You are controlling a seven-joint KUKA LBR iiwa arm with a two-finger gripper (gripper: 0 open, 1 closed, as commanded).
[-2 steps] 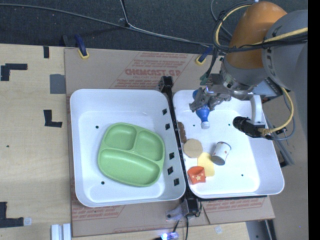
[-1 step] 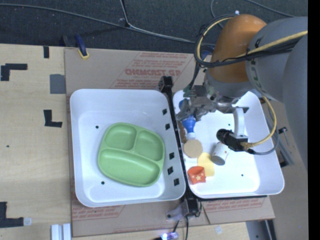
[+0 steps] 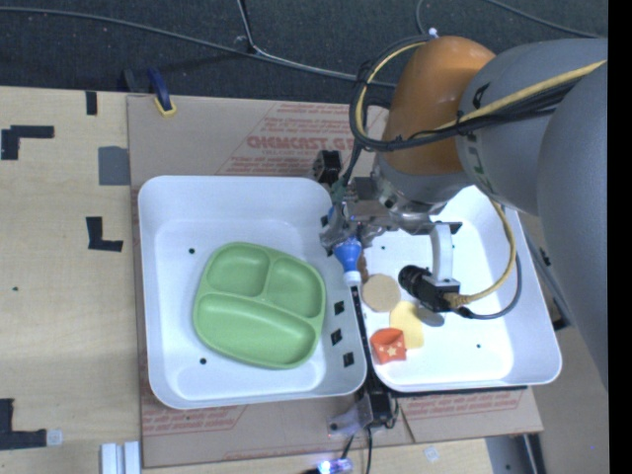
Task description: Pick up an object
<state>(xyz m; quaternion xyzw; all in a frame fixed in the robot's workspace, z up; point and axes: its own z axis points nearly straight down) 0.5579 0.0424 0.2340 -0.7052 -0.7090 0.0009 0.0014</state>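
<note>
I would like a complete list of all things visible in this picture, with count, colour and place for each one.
shallow plastic bin: 2, white, side by side on the bench; the right one lies partly under the arm
divided plastic plate: 1, light green, in the left bin
round flat disc: 1, tan, right bin, near its left wall
soft yellow piece: 1, yellow, right bin, below the disc
small red block: 1, red-orange, right bin, near the front left corner
cardboard sheet: 1, brown, under both bins
gripper: 1, dark with a blue part, above the wall between the bins
arm: 1, grey with an orange band, from the right
</note>
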